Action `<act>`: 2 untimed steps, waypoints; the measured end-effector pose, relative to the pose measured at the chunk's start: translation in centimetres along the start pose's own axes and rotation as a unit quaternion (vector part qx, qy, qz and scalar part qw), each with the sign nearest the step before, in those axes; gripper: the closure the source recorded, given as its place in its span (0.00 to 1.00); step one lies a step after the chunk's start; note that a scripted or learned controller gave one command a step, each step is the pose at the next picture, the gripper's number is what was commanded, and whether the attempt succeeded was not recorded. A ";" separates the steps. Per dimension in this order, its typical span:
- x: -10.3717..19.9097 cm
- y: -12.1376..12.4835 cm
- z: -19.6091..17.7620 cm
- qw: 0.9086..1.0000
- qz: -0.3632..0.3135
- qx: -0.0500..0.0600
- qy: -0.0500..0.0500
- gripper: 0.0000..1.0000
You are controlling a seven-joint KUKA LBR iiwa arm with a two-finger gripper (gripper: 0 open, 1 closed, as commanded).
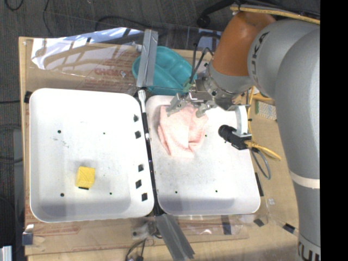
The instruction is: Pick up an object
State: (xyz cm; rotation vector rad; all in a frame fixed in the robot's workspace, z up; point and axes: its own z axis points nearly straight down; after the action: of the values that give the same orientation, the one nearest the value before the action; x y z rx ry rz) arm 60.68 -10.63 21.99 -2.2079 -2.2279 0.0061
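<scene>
A crumpled pink cloth (pixel 181 131) lies in the upper left part of the right bin (pixel 217 192). My gripper (pixel 187 109) hangs at the cloth's top edge, its two metal fingers spread apart over the fabric. No fabric shows pinched between them. A small yellow block (pixel 85 177) rests in the lower left of the left bin (pixel 81 118), far from the arm.
A teal plastic object (pixel 166 69) sits just behind the bins near the gripper. A clear plastic sheet (pixel 81 48) lies along the bench's back. A black part with yellow cable (pixel 239 137) hangs from the arm over the right bin's right side.
</scene>
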 end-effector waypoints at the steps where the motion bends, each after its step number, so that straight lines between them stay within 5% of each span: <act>1: -0.2 -0.7 11.6 0.999 -0.050 -0.001 0.000 0.00; 2: -0.3 -0.7 10.7 0.999 -0.052 0.000 -0.001 1.00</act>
State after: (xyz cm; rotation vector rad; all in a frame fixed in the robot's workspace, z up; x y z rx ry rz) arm 59.91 -10.88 11.31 -2.0887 -2.3411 0.0076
